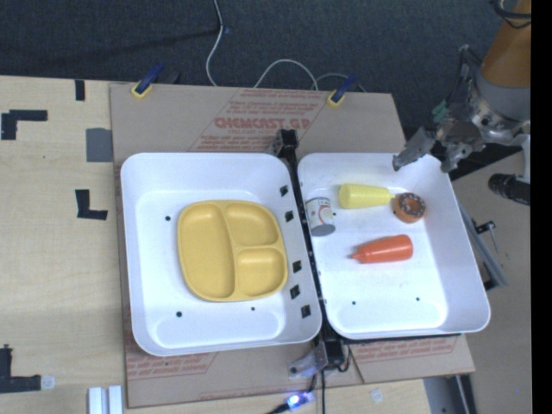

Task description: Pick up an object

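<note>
The end effector [423, 152] hovers over the right bin's [457, 317] far right rim; its opening cannot be determined. That bin contains four objects (near half bare): one yellow piece [362, 196], one donut [409, 207], one orange piece [383, 249], one small can [319, 214]. The left bin [147, 231] contains one yellow divided tray [231, 250].

Smooth glossy white plastic bins [138, 231] sit on matt brown cardboard [250, 123] over a pale wood-grain counter [52, 257], holding a satiny yellow plastic tray [231, 250] and a shiny orange plastic carrot [382, 249].
</note>
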You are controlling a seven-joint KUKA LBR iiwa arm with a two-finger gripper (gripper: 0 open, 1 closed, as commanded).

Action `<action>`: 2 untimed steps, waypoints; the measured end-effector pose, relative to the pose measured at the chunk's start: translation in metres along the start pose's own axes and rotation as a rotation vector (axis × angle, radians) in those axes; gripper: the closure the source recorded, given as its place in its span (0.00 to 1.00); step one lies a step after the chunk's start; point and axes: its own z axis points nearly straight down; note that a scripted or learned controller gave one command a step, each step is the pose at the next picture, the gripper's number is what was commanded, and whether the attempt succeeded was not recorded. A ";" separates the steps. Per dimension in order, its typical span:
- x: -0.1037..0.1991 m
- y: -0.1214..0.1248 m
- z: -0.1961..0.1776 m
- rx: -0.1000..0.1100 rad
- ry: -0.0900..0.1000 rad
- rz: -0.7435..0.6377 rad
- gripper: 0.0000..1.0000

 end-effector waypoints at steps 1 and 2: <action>0.001 0.002 -0.007 -0.011 -0.002 -0.003 0.00; 0.009 -0.001 0.054 -0.006 -0.001 -0.003 0.00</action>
